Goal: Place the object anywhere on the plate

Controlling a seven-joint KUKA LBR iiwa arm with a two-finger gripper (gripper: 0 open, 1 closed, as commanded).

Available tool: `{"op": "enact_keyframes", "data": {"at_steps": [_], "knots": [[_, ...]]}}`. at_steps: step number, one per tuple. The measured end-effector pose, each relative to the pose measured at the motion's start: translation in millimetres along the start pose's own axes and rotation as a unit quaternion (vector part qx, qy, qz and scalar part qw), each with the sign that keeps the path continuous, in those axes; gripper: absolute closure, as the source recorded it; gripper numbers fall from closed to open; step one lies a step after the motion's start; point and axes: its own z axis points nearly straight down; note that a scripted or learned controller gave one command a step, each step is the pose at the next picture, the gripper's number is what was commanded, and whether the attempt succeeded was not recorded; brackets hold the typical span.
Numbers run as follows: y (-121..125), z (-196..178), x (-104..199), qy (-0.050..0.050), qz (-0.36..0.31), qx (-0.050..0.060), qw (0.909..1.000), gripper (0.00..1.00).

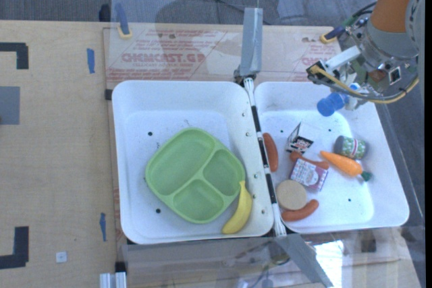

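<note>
A pale wooden desk (54, 145) carries two shallow white bins side by side: the left bin (135, 94) and the right bin (391, 206), meeting at a central divider. One grey arm with an orange band (398, 3) reaches in from the right, above the far corner of the right bin.

The left bin holds two things. One light green plastic plate with three compartments (192, 175) lies flat in the middle of it, with nothing on it. One yellow banana (237, 209) lies along the plate's near right edge, touching or overlapping its rim.

The right bin holds eight things. One orange carrot (343, 163) lies at a slant towards the right side. Two reddish-brown sausages are there: one (271, 150) runs along the divider, the other (299, 211) lies near the front wall. One round tan disc (291, 193) sits just beside the front sausage. One pink and white packet (309, 173) lies between the disc and the carrot. One greenish tin (351, 146) lies on its side just behind the carrot. One small blue cup-like piece (331, 104) is at the far end of the bin, well apart from the plate. One small black and white carton (300, 141) stands near the packet.

The claw (344, 92) hangs just beside the blue piece; whether it is open, closed or gripping that piece cannot be told.
</note>
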Motion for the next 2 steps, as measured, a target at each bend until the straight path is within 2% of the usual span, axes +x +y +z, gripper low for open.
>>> {"op": "enact_keyframes", "data": {"at_steps": [1,2], "knots": [[-73,-19,-16,-0.001,0.074,0.002,0.9972,1.00],[-114,-8,-69,-0.001,0.020,0.001,0.9998,1.00]]}}
